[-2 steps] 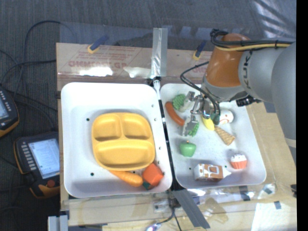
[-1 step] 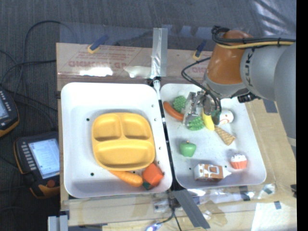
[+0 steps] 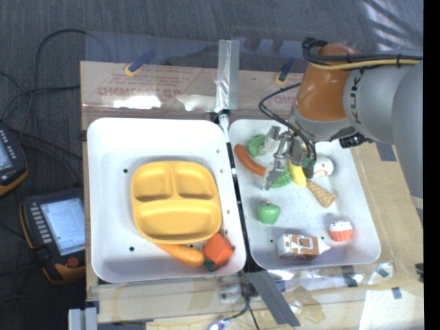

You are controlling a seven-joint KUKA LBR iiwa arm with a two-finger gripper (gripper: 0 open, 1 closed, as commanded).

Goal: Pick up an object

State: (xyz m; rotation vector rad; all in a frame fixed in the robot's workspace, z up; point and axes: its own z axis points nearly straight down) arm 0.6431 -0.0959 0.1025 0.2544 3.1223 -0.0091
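Observation:
My gripper [image 3: 277, 165] reaches down into the right bin [image 3: 364, 212], near its upper middle. Right under its tip lies a small green piece [image 3: 280, 180], partly hidden by the gripper. A red sausage [image 3: 248, 159] lies just to its left, with a leafy green item [image 3: 257, 144] behind it. A yellow piece [image 3: 299, 174] sits close on its right, next to a white ball [image 3: 323, 167] and an ice cream cone [image 3: 321, 195]. Further forward are a green apple [image 3: 268, 213], a cupcake [image 3: 340, 231] and a brown-and-white toy block [image 3: 298, 246].
The left bin [image 3: 110, 150] holds a yellow divided plate [image 3: 177, 201], a carrot [image 3: 182, 254] and an orange-red pepper [image 3: 218, 251]. A metal strip [image 3: 227, 81] runs between the bins at the back. Handheld devices and cables [image 3: 48, 222] lie off the bench at left.

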